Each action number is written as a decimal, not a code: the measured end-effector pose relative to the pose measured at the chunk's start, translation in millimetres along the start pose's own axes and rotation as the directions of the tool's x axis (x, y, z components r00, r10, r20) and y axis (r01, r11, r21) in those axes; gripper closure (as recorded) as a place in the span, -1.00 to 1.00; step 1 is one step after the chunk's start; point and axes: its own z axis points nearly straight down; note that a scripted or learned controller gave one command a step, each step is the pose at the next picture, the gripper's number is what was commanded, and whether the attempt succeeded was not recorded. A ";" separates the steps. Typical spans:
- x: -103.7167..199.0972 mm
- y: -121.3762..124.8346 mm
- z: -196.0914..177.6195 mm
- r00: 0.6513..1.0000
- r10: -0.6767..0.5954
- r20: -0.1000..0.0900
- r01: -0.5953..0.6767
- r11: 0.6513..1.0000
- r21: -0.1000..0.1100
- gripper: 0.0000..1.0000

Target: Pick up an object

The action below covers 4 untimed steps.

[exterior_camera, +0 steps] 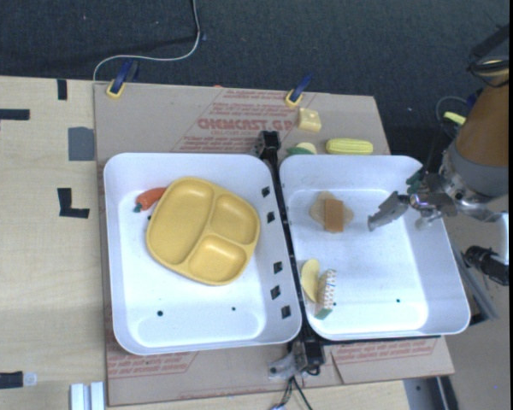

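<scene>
Cardboard sheeting (239, 118) covers my bench under both bins. My left bin (128, 314) carries a yellow divided plate (203, 229) with an orange carrot-like piece (150, 197) tucked at its far left edge. My right bin (410, 306) holds a brown bread-like piece (331, 213) toward the far side and a yellow-and-white item (318, 284) near the left wall. My gripper (392, 212) hangs over the right bin, just right of the brown piece, fingers spread and gripping nothing.
</scene>
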 end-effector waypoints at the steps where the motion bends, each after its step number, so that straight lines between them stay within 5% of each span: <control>1: 39.7 66.7 100.5 1.000 -0.005 -0.002 0.005 1.000 0.005 -1.00; 2: 38.1 106.1 144.6 1.000 -0.002 0.003 0.002 1.000 -0.005 -1.00; 3: 38.8 104.5 134.3 1.000 -0.002 0.002 0.002 1.000 -0.003 1.00; 4: 104.6 83.9 39.4 1.000 -0.007 -0.002 0.006 1.000 -0.008 1.00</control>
